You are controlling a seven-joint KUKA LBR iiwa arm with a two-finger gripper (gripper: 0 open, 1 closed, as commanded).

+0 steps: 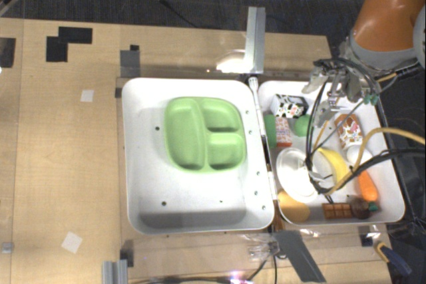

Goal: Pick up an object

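My gripper point(331, 91) hangs over the far part of the right bin point(397, 191), with cables trailing from it down across the bin. Just left of it lies a black-and-white cow-patterned toy point(290, 106). Below it sit a green object point(302, 126) and a white-and-red snack packet point(349, 131). Further forward are a white cup point(293, 173), a yellow banana point(334, 164), an orange carrot point(368, 187), a brown chocolate bar point(337, 211) and a yellow-orange round fruit point(293, 207). A red box point(283, 132) lies along the bin's left wall.
The left bin point(143, 163) holds a green divided plate point(204, 133). A metal post point(255, 40) stands behind the gap between the bins. The orange band of the arm point(389, 10) looms over the right bin's far right corner.
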